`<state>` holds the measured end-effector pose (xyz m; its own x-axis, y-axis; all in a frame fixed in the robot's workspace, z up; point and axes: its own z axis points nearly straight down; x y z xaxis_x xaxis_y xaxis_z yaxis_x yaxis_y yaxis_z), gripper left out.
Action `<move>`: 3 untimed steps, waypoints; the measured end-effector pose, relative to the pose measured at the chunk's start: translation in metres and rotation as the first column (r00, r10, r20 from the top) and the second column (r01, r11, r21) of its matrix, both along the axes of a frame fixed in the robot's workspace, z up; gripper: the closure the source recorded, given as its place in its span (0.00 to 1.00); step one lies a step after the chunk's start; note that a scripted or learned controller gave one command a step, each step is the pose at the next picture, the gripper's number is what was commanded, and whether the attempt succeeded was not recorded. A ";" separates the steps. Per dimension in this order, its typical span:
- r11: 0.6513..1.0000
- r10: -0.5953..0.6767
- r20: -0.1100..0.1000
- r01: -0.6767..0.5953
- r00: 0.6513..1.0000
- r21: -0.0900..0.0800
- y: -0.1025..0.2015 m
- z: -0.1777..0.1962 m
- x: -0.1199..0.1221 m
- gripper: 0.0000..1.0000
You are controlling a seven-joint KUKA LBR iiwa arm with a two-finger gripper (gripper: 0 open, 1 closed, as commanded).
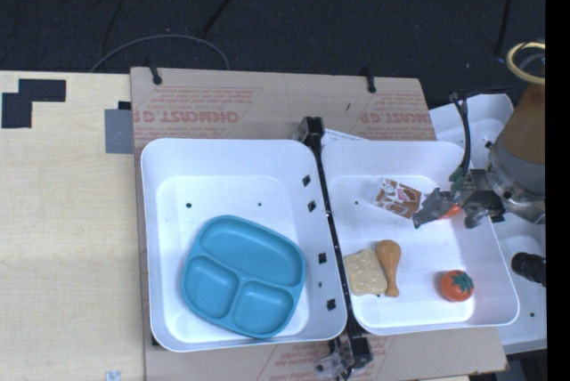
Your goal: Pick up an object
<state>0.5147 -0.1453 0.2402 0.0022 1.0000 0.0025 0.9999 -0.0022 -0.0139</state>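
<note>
tomato (456,285): lay nearest, in the right bin (499,317), close to its right wall
toast (363,271): lay flat by that bin's left wall, touching the drumstick
drumstick (388,263): just right of the toast, thick end pointing away
blue tray (242,277): three compartments, lay in the left bin (165,192)
gripper (438,210): hung low over the right bin, just beside the packet; how far open, or holding anything, could not be told
packet (398,197): lay farthest back, left of the gripper
</note>
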 end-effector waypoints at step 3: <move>1.000 0.002 0.005 -0.002 1.000 0.000 0.000 -0.101 0.000 0.00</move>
<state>0.5145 -0.1456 0.1389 0.0000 1.0000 0.0027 1.0000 0.0000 -0.0085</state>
